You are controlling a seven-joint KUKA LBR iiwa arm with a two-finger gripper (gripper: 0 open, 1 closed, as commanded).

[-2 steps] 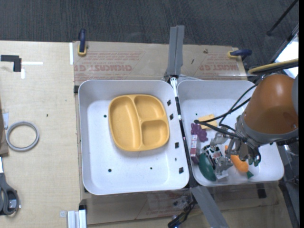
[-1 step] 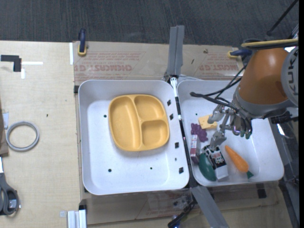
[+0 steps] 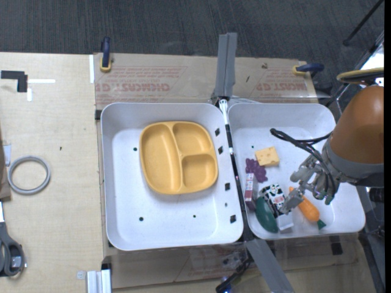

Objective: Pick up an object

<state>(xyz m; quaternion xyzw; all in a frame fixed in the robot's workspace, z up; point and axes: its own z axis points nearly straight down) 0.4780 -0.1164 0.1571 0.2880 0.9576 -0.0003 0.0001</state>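
The right bin (image 3: pixel 342 227) holds several small objects. A yellow cheese wedge (image 3: pixel 267 157) lies near its middle, with purple grapes (image 3: pixel 257 169) and a pink bar (image 3: pixel 249 187) to its left. A black-and-white toy (image 3: pixel 273 195), a dark green piece (image 3: pixel 265 215) and a grey block (image 3: pixel 285 225) cluster at the front. An orange carrot (image 3: pixel 309 210) lies just right of them. My gripper (image 3: pixel 289 202) hangs low over the gap between the toy and the carrot, reaching in from the right. Nothing is visibly held.
The left bin (image 3: pixel 122 224) holds a yellow divided plate (image 3: pixel 179 157). A divider wall (image 3: pixel 235 188) separates the two bins. A grey tape ring (image 3: pixel 27 174) and scissors (image 3: pixel 11 255) lie on the bench at far left. Black cables (image 3: pixel 293 140) loop over the right bin.
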